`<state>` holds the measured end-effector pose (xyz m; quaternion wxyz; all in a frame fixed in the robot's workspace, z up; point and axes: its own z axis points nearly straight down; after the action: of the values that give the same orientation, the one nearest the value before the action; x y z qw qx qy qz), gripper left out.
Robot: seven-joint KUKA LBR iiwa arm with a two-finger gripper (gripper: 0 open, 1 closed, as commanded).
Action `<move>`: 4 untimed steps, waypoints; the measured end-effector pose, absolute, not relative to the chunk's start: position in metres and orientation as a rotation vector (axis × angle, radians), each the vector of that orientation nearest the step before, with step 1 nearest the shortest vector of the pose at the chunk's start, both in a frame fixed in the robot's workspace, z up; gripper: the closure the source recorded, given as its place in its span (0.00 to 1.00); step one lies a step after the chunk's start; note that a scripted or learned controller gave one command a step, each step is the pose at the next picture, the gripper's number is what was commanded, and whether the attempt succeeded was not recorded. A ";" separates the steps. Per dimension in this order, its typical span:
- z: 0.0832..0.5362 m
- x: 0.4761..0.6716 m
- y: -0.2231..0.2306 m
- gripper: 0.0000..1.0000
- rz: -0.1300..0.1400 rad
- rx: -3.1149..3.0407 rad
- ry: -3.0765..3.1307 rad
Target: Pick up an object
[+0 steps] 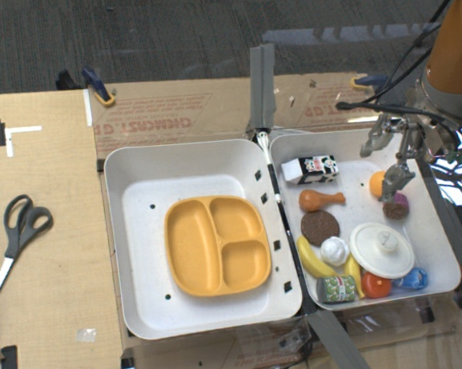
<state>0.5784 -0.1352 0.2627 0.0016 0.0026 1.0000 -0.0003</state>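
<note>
Nearest me, the right bin is packed tight: one green can, one tomato, one banana, one white lid, one brown disc, one drumstick, one milk carton. A descent could strike neighbours or pinch two things. The gripper hangs over the purple piece beside the orange; its fingers look slightly apart, I think, clasping nothing. The left bin carries one yellow divided plate, and one pair of scissors lies on the worktop.

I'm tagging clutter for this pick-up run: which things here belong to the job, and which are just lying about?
Job: gripper; right bin toys: milk carton, drumstick, banana, white lid.
Lying about: yellow divided plate, scissors, clamp.
</note>
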 end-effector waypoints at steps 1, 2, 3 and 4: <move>0.160 0.624 -0.211 0.00 -0.002 -0.065 3.137; 0.094 0.661 -0.222 0.00 -0.002 0.030 3.134; 0.094 0.629 -0.221 0.00 -0.001 0.256 3.126; 0.105 0.631 -0.220 1.00 -0.004 0.250 3.120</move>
<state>0.6310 -0.2202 0.1053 0.0058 0.0798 0.9968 -0.0013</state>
